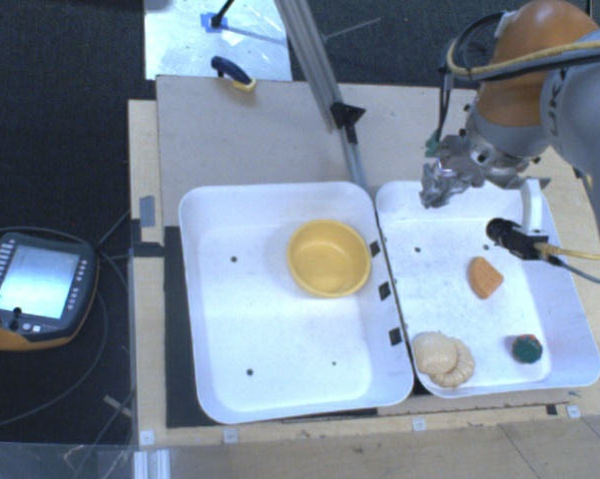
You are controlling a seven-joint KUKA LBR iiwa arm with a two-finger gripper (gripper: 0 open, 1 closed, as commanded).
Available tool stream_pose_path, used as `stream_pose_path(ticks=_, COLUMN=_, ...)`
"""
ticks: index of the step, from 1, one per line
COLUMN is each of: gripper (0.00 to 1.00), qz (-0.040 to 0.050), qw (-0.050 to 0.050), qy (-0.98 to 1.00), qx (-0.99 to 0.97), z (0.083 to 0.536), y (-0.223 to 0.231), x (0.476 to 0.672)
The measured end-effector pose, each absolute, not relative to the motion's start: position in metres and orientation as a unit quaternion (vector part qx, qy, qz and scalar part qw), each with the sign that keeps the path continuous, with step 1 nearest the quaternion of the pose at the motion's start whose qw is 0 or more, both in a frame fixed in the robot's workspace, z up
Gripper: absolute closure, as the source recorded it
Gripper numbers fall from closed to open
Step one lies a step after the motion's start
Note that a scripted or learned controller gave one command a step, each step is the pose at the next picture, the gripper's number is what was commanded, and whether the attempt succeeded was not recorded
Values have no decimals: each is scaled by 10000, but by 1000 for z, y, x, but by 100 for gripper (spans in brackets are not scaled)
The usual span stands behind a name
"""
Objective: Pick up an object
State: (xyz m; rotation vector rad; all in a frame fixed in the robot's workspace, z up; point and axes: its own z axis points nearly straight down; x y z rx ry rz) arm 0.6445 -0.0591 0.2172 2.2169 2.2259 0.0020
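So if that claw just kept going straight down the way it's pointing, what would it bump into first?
Most likely the bare white floor of the right bin, near its far left corner. The gripper points down there, and no object lies under it, though depth is hard to judge from this angle.

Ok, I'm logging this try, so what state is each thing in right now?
Yellow bowl: upright in the left bin.
Orange piece: lying in the right bin, untouched.
Cream shell-shaped piece: lying near the front rim.
Dark green ball: resting loose.
Gripper: holding nothing.
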Motion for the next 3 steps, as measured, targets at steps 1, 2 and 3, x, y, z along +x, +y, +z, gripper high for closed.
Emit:
stream_pose_path(ticks=1, gripper=100, qz=11, qw=1, qy=7090, qx=7052, z=229, y=-3, x=652)
stream_pose_path(ticks=2, gripper=100, qz=7, qw=-2, qy=7087, qx=7055, z=225, y=42, x=660)
stream_pose_path(ticks=3, gripper=100, qz=11, qw=0, qy=7090, qx=7052, z=238, y=97, x=659)
